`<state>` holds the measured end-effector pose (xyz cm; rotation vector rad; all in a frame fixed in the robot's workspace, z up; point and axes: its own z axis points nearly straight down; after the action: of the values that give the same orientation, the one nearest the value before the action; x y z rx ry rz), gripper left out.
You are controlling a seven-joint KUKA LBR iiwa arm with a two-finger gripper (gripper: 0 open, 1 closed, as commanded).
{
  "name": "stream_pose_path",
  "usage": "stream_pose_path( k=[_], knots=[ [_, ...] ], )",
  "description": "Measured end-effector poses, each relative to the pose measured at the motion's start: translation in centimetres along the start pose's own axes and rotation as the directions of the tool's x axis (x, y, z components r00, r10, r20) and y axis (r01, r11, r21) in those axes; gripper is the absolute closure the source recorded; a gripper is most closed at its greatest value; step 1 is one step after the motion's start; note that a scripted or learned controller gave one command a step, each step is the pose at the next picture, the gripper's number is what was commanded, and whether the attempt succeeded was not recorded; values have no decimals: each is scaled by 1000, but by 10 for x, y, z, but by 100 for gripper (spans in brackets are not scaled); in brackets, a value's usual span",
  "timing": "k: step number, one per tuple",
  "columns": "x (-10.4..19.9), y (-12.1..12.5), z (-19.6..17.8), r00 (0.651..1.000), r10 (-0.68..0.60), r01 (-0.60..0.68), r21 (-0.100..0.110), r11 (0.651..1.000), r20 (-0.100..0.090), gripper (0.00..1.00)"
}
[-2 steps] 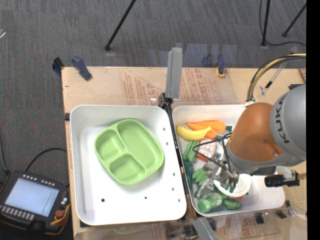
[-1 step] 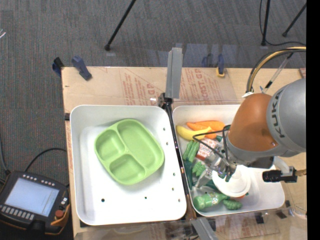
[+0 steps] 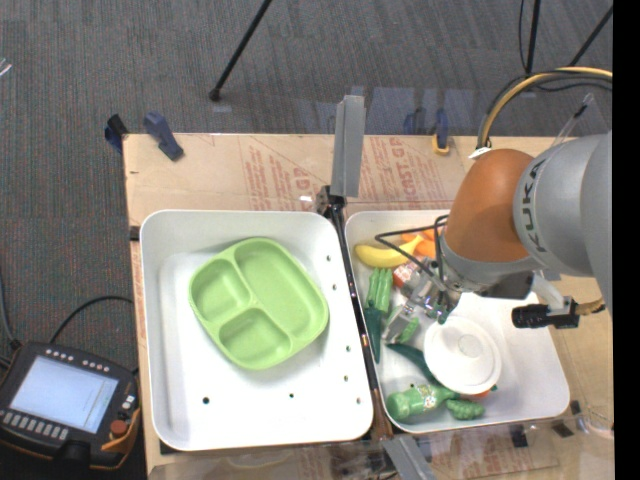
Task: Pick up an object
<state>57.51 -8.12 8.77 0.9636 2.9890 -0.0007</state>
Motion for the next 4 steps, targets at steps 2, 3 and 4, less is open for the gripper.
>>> stream_pose_path(
  k=[2,3,4],
  knots=[
    [-37,6,2,976,218,-218,3,976,-4,0],
    [2,-13,0,984,176,-176,2,984,2,0],
    [4,-11,-9,985,170,-170,2,985,-3,100]
  ],
)
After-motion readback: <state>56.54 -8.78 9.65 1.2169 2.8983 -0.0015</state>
